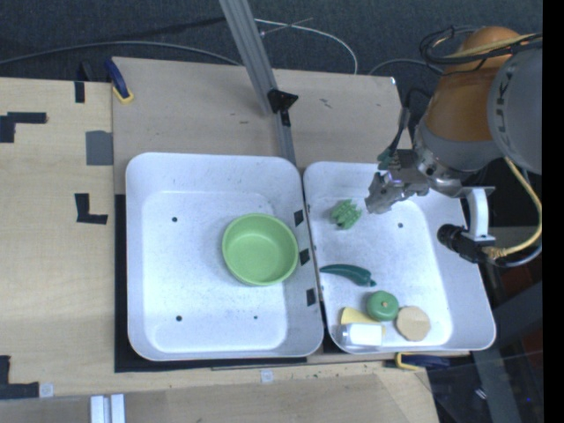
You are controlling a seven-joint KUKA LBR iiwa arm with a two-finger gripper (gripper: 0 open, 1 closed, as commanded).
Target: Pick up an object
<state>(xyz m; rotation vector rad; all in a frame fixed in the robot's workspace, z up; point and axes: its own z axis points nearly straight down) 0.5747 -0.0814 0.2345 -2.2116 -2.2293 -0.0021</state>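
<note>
My gripper [381, 198] hangs over the back of the right bin [458, 289], just right of a small light-green leafy object [345, 213]. Nothing shows between its fingers. Further forward in the same bin lie a dark green pepper-like piece [349, 274], a round green object [382, 305], a tan disc [412, 322], a yellow wedge [352, 315] and a white block [363, 334]. A green bowl [259, 249] sits in the left bin [176, 192].
A grey pole [251, 42] slants down from the top to the divide between the bins. Cables lie on the dark floor behind the bench. The arm's orange band [467, 86] and grey body fill the upper right.
</note>
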